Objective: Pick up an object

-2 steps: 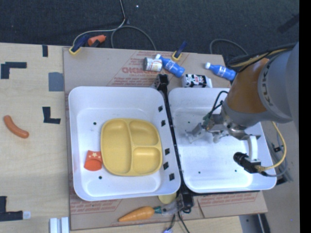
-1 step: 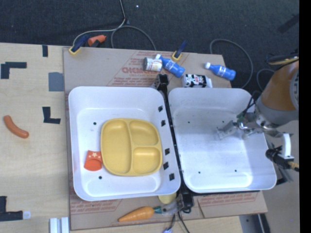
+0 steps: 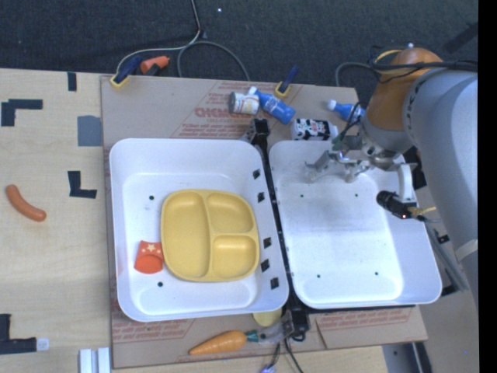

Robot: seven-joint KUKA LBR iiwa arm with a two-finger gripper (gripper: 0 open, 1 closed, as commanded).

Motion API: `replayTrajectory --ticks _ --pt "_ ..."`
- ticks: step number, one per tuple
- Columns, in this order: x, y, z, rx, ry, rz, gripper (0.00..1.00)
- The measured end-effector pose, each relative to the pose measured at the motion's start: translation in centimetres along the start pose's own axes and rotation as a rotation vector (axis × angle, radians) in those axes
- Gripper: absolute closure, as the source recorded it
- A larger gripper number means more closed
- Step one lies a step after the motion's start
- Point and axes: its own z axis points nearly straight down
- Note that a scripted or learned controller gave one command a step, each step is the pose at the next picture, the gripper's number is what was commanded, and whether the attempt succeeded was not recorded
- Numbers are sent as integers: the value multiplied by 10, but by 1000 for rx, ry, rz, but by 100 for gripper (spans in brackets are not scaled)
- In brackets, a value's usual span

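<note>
the two bins, left and right, look like smooth white plastic with a soft sheen, and the yellow divided plate in the left one is glossy plastic, as is the small orange cup beside it. the board under the bins looks like matt brown cardboard with red print, lying on a pale wood-look bench top, and the floor beyond is dark and rough like carpet. the arm has a smooth grey shell with a glossy orange band, and the gripper parts look like bare shiny metal.
</note>
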Motion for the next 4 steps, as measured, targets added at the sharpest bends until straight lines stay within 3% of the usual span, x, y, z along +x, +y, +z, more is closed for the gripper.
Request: replayTrajectory --ticks 1,2,3,4 --pt "64 -14 1 3 -2 4 0" --pt "71 9 2 5 -1 7 0" --pt "-28 7 -47 3 -6 16 0" --pt "37 3 4 6 -3 4 0"
